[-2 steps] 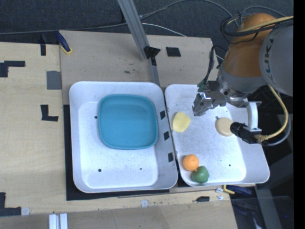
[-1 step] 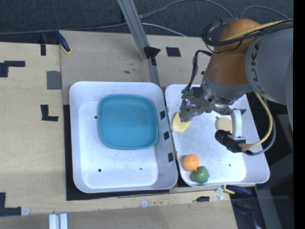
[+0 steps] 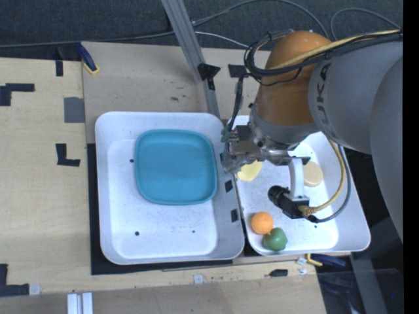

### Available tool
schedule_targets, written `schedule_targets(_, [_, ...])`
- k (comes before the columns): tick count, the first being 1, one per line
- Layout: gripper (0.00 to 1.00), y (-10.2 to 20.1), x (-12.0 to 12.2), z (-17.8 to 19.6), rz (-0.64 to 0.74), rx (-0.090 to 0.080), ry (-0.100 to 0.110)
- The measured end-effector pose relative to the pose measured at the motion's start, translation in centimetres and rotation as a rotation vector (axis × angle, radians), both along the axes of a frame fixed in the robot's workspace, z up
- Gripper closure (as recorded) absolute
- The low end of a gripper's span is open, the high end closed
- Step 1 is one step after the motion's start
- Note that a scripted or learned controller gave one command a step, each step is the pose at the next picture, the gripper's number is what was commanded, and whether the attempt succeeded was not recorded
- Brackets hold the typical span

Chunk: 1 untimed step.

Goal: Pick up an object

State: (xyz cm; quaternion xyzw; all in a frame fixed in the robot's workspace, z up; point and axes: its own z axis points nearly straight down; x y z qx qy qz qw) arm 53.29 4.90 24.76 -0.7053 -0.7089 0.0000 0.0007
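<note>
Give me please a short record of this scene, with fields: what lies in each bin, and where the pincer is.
left bin: one blue plate
right bin: orange ball, green object, pale yellow piece, pale round piece
orange and green: touching, near the front edge
pincer: low at the right bin's left edge, by the pale yellow piece
held object: none seen

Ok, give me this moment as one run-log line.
gripper: low over right bin, by yellow piece | orange ball, green object: loose | blue plate: left bin
</note>
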Motion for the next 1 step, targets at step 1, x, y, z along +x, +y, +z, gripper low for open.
schedule_targets(1, [1.00, 4.87, -1.09, -2.42, -0.001, -0.001, 0.002])
